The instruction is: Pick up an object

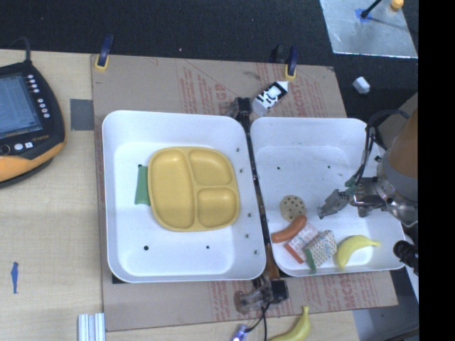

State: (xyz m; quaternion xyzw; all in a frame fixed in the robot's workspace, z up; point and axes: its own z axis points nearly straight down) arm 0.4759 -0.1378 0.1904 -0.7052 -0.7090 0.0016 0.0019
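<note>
In the right bin (306,137) lie a round tan cookie (292,206), a red sausage (289,229), a small chequered packet with a red edge (316,248) and a yellow banana (353,249). My gripper (333,206) reaches in from the right, low over the bin's middle right, its dark fingers pointing left. It sits right of the cookie and above the banana, with nothing visible between the fingers. In the left bin (121,190) a yellow divided plate (193,187) lies on a green piece (142,185).
A teach pendant (25,123) rests at the far left of the bench. A second banana (295,327) lies off the bins at the bottom edge. A clip and cables (259,298) sit between the bins at the front; a black-and-white tag (271,95) at the back.
</note>
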